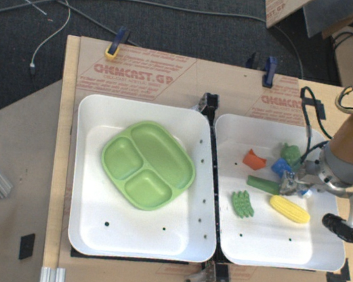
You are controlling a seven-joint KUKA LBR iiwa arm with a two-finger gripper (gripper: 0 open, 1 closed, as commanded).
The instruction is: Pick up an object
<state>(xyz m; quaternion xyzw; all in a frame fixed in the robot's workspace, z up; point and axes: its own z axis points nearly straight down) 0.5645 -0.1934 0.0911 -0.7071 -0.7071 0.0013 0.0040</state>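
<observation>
The right bin (pixel 265 251) holds several toy foods. An orange piece (pixel 254 159) lies toward its far left, with a blue piece (pixel 281 167) and a green piece (pixel 290 151) beside it. A dark green stick (pixel 265 183) lies mid-bin, a yellow corn cob (pixel 290 209) just right of it, and a ridged green piece (pixel 242 204) nearer the front. My gripper (pixel 292 183) is down in this bin among the blue piece, the stick's right end and the corn. The arm hides what it touches.
The left bin (pixel 85 215) holds a light green divided plate (pixel 148 164). A black bracket (pixel 209 102) sits between the bins at the back. Two clamps (pixel 118 41) (pixel 269 71) pin the cardboard bench. A black cable (pixel 310 112) loops near the arm.
</observation>
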